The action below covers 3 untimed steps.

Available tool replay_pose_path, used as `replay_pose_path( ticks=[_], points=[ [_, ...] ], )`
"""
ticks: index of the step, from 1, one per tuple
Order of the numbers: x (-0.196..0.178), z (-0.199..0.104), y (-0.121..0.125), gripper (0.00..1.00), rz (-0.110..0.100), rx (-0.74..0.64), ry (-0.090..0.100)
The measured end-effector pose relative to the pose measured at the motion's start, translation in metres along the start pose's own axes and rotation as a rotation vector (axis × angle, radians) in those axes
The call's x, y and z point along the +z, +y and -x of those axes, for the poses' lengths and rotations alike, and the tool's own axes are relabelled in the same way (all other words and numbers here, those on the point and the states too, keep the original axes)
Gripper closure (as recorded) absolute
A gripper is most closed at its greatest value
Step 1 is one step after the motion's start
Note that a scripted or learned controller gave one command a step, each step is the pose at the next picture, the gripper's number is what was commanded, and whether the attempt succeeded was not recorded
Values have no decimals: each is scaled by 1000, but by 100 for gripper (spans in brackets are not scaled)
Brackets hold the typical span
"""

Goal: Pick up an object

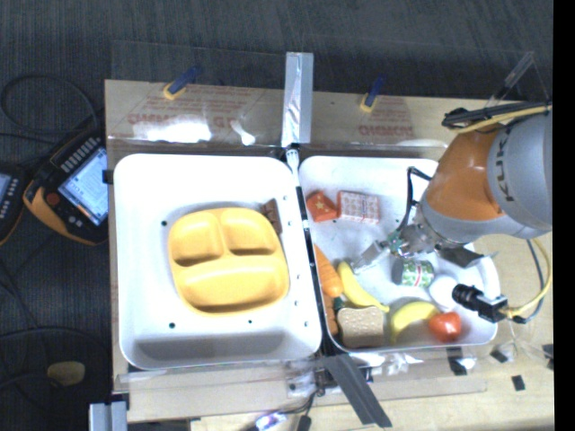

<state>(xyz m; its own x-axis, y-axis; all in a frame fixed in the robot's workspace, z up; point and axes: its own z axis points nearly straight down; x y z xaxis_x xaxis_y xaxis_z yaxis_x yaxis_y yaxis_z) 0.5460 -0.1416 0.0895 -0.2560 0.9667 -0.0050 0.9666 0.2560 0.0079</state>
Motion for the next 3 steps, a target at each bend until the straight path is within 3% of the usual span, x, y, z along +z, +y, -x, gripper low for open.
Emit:
replay_pose_path(
  ticks=[1, 2, 3],
  points=[
    [0, 50, -38, 0, 4, 63, -2],
    [-10, 49, -36, 100, 7, 63, -1],
    [-10, 49, -36, 0, 7, 63, -1]
  ],
)
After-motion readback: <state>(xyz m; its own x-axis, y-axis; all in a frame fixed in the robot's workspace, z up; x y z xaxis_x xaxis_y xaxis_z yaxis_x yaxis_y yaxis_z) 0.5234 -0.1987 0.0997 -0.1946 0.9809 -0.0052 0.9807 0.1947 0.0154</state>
